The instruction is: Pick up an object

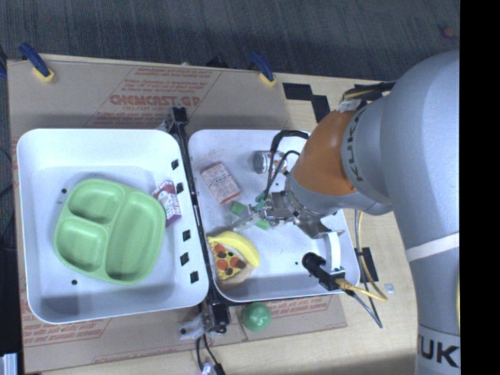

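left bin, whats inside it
The left bin holds a green three-compartment plate and a small red-and-white packet beside it. Anything under the plate is covered and cannot be seen.

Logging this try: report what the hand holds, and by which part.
Cannot be told. The hand sits low in the right bin beside a small green piece, but the view is too blurred there to show any hold.

This looks like a robotics lab rather than a home or shop. A grey KUKA arm (422, 155) with an orange band reaches over a desk (344, 350) faced with a brown sheet (148, 92) printed CHEMCAST GP, held by blue clamps (37, 62). Two shallow white bins (31, 209) hold test props: a green divided plate (109, 229) and a toy pizza slice (229, 266). Grey carpet (195, 14) lies beyond.
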